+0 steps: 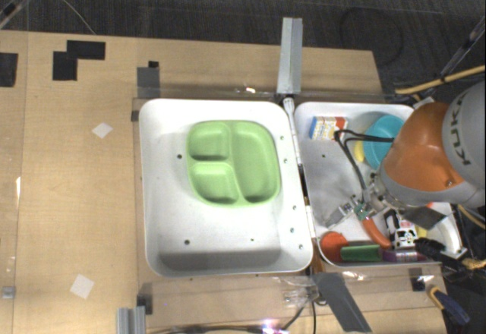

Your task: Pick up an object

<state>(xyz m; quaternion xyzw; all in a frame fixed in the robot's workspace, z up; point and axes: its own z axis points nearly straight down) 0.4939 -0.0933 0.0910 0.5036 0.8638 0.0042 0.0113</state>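
Orange-banded and grey, the arm (433, 150) reaches in from the right and hangs low over the right bin (326, 173), its wrist covering much of that bin's middle. The claw (363, 209) sits down among the clutter near the bin's lower half, but its tip is small and tangled with cables, so whether it is open or closed I cannot tell, and nothing shows between its parts. Judging from that, the pick is not yet done: the arm is down at the level of the objects, and a secure grasp and a lift are what is left. The candidates lie close by in the right bin: an orange carrot-like piece (371, 230) just beside the claw, a green marker-shaped block (359, 252) along the lower wall, a red-orange round object (332, 240) in the lower left corner, a purple piece (402, 254) next to the green one, a small white box with coloured print (322, 127) in the upper left corner, and a blue bowl (384, 133) partly hidden under the arm. The crowding along the lower wall could hinder a clean grip, since the things touch each other and the bin side. The left bin (163, 188) holds a green divided tray (231, 162), well apart from the arm, on the wooden desk (68, 196)
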